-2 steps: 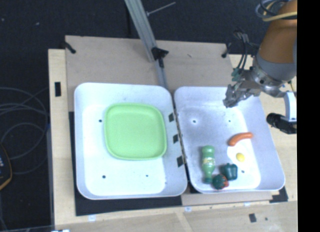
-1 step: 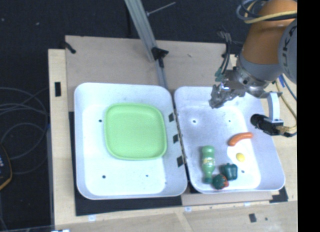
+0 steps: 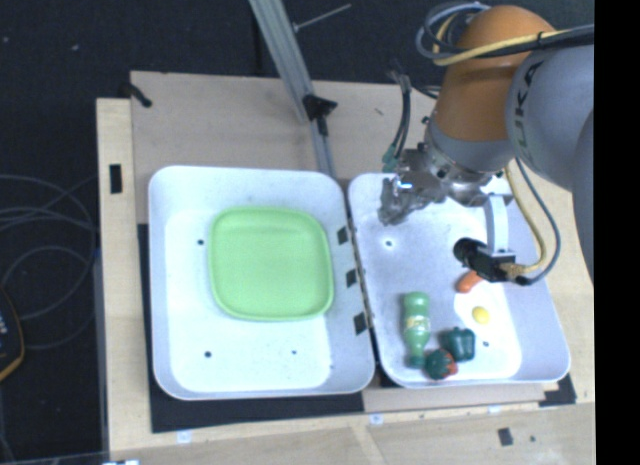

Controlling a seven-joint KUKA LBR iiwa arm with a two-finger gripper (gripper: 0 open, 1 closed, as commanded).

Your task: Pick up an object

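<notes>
Here the left bin (image 3: pixel 170 253) is holding a pale green plate (image 3: pixel 271 262), while the right bin (image 3: pixel 535 353) is carrying a green bottle (image 3: pixel 415 325), a dark teal object (image 3: pixel 450 351), a yellow piece (image 3: pixel 481 315) and an orange piece (image 3: pixel 467 281), all crowding its near half. The hand (image 3: pixel 400 198) is hanging over that bin's bare far-left corner. Its grip is lying too small and blurred to judge, so I cannot tell.
</notes>
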